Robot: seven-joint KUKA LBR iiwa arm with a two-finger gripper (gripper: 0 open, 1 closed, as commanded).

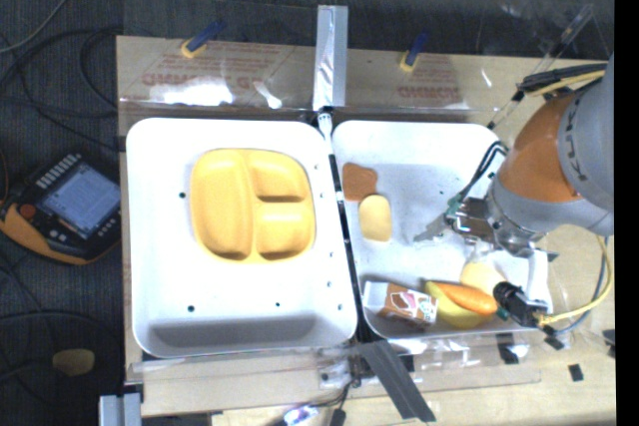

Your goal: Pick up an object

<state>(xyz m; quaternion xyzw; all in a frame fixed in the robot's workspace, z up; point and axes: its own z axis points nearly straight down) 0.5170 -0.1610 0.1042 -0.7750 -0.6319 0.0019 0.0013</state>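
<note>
While the arm (559,165) reaches into the right bin (419,140), you see its gripper (436,229) low over the bin floor, with nothing visible in its grasp; how far it is open cannot be told. Near it, note a pale yellow block (375,217) below a brown piece (359,181). A banana (451,306), carrot (469,296) and packet (404,303) lie along the front wall. The left bin (160,244) holds a yellow tray (253,205).

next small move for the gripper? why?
Probably shift the gripper toward the pale yellow block and lower onto it. The gripper hangs over bare floor of the right bin with nothing seen between the jaws. That block lies apart from its neighbours, while the banana, carrot and packet crowd the near wall.
</note>
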